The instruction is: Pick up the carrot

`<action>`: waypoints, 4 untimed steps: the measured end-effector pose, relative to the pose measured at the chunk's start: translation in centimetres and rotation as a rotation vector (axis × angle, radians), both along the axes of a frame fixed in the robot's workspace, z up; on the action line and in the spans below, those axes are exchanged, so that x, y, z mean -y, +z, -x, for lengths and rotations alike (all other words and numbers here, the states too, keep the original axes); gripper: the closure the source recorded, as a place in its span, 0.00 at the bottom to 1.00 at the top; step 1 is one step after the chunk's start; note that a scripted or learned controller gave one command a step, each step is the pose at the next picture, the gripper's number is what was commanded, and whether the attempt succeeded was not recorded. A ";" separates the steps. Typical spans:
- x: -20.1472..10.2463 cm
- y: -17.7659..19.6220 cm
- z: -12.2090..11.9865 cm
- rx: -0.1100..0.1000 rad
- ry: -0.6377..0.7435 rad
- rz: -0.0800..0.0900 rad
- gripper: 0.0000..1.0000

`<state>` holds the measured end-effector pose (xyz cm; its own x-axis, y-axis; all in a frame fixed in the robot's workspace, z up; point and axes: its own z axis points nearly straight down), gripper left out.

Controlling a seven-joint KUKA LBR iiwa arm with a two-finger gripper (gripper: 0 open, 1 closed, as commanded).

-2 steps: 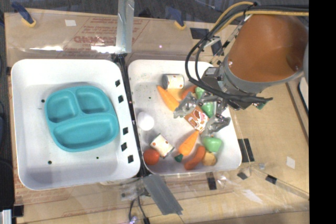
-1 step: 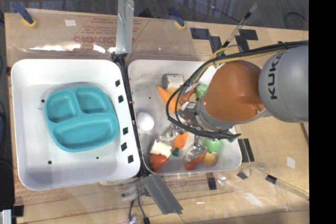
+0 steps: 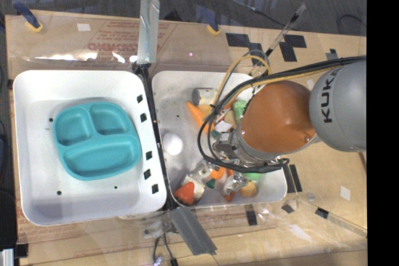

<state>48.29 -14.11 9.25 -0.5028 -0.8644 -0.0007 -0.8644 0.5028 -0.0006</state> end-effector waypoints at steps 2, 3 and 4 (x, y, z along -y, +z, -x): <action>-0.3 1.0 -0.2 0.002 0.009 -0.002 0.00; -0.6 1.9 -0.3 0.003 0.017 -0.004 1.00; -0.3 2.0 -0.4 0.006 0.015 0.000 0.00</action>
<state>48.66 -13.78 11.29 -0.4898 -0.8718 -0.0032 -0.8718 0.4898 -0.0055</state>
